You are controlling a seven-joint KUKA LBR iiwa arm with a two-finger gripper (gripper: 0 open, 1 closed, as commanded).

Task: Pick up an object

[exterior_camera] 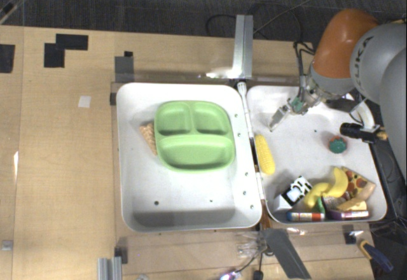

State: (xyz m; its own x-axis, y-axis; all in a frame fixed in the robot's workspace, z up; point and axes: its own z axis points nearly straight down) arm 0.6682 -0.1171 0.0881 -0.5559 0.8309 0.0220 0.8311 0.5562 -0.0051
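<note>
Grey arm (381, 56) with orange band (340, 37) fills the upper right of the frame and reaches left and down over the right bin. The left white bin (127, 164) sits mid frame, and the right white bin (305, 139) touches it along a shared rim. A green divided plate (193, 134) with three compartments lies flat in the upper half of the left bin. A tan textured piece (148, 137) pokes out from under its left edge; what it is can't be told. The gripper (276, 121) is slanted down-left over the upper left of the right bin, above bare white floor. Nothing is seen in it, and whether it is spread or pressed together cannot be told from this angle. No single target is marked, so the candidates are the loose objects. The closest to the gripper is the corn cob (264, 154), which is yellow and bumpy and lies lengthwise against the right bin's left wall, just below the gripper and apart from it. The rest is a pile in the lower right corner of the right bin. It holds a yellow banana (324, 191), curved, lying on the other items, and a toy pizza slice (359, 188) to its right, tan with red spots. Markers (318, 215) lie along the bottom wall, and a black and white block (296, 189) sits left of the banana. A small green and red ball (338, 144) sits alone at mid right, well apart from the gripper.
</note>
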